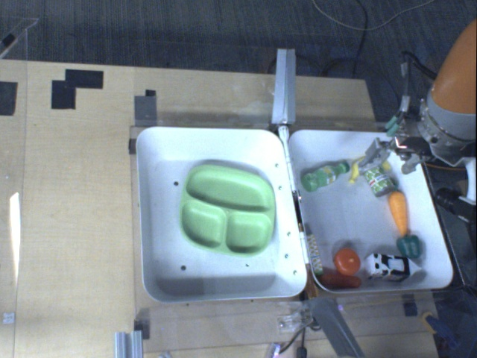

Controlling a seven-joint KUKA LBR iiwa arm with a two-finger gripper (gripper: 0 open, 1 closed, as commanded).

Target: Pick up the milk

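The milk (388,267) is a small white carton with black cow patches, lying on its side near the front right corner of the right bin (350,222). My gripper (389,158) hangs over the far right part of that bin, well behind the milk. Its fingers (371,154) are spread open with nothing between them. A small bottle with a green label (379,181) lies just below the fingertips.
Close to the milk are a red tomato (346,260) on its left and a teal piece (408,245) behind it. An orange carrot (399,210) and a green bottle (325,176) lie farther back. The left bin (160,222) holds a green divided plate (227,208).
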